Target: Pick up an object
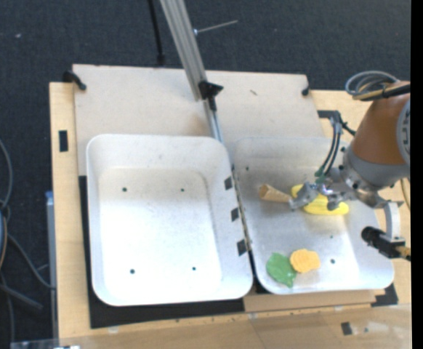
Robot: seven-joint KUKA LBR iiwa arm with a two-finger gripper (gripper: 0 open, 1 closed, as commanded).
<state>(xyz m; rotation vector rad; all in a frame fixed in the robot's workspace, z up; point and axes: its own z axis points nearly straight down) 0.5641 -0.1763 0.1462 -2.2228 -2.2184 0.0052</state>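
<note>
In the right bin [270, 166] my gripper [315, 195] is down low over a yellow object [320, 206] near the bin's middle right, touching or nearly touching it. A tan cone-shaped piece [272, 193] lies just to the left of the gripper. Near the front of the same bin lie an orange round object [304, 260] and a green object [280, 269], side by side and touching. The arm's orange band [381, 128] and grey wrist come in from the right.
The left bin [160, 220] sits beside the right one, with a narrow black gap and clips between them. A slanted metal pole [186, 38] rises from the back of the bench. Cables run beside the wrist at the right bin's far corner.
</note>
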